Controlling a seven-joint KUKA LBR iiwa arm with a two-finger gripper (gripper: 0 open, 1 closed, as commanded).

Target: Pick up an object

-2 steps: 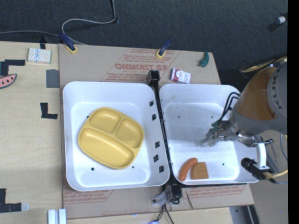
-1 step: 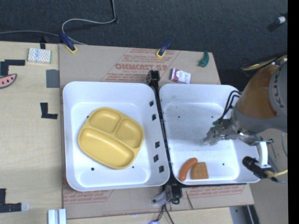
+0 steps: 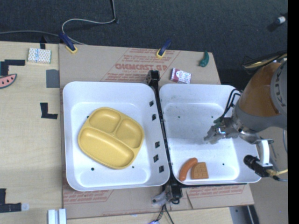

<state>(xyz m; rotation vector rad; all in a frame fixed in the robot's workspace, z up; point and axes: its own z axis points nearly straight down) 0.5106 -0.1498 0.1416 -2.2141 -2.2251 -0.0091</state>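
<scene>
Reaching in from the right, the gripper [image 3: 214,135] hangs low over the floor of the right bin [image 3: 196,94], by that bin's right-hand wall; whether it is apart or together cannot be told at this slant, and nothing shows between its tips. Nearest the viewer, in the right bin's front stretch, an orange sausage [image 3: 188,168] lies tilted with a tan cracker-like square [image 3: 200,171] touching its right side; both sit well forward of the gripper and apart from it. Just left of the right bin, past the black clips on the shared rims, the left bin [image 3: 74,125] holds a yellow divided plate [image 3: 111,137] lying flat around its middle. Behind the right bin, on the cardboard sheet [image 3: 135,64], a small red-and-white packet [image 3: 180,75] rests near the bin's back-left corner, and a green clip [image 3: 204,58] sits a little farther back and to the right. Farther still, two yellow-and-blue clamps [image 3: 163,49] grip the cardboard's far edge, and a thin cable [image 3: 88,21] trails over the dark floor beyond.
</scene>
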